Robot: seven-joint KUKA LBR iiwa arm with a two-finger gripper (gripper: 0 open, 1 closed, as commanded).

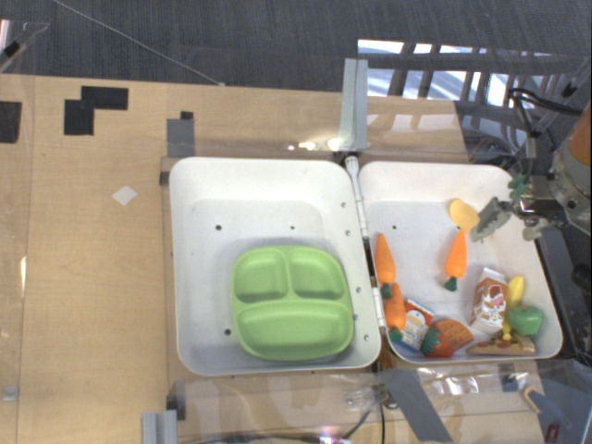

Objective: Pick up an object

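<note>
My gripper [511, 222] hangs over the right edge of the right bin [416, 188], open, with nothing between its fingers. One grey finger [488, 218] points down-left toward a yellow piece [462, 213] close beside it. An orange carrot [455, 255] lies just below that. Along the bin's left wall lies a second carrot [384, 262], with a third [395, 309] below it. A white snack packet [488, 302], a small yellow item [515, 289] and a green apple [525, 320] sit in the front right corner.
A green divided plate [291, 302] lies in the left bin [213, 202]. A small printed packet [416, 323], a reddish-brown toy [450, 337] and a brown piece [504, 345] crowd the right bin's front edge. A metal post [355, 104] stands behind the bins.
</note>
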